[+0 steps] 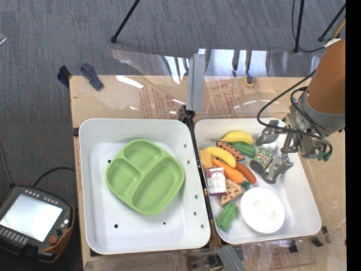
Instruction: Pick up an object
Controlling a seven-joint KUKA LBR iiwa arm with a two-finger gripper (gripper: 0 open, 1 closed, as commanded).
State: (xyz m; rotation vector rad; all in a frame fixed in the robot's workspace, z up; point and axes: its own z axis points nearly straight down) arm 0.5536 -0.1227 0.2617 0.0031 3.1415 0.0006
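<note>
Grey ribbed carpet (56, 33) covers the floor around a pale wooden bench (130, 97), whose top is taped over with clear sheeting (it catches bright glare near the back). Thin black tripod legs (128, 13) stand on the carpet behind it. A handheld control pendant (35, 222) with a lit screen lies at lower left, its cable (31, 179) trailing away.

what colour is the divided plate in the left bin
Light green, seen in the camera view.

Green divided plate (145, 175) in left bin (90, 151), handheld screen unit (35, 222) on floor
</note>
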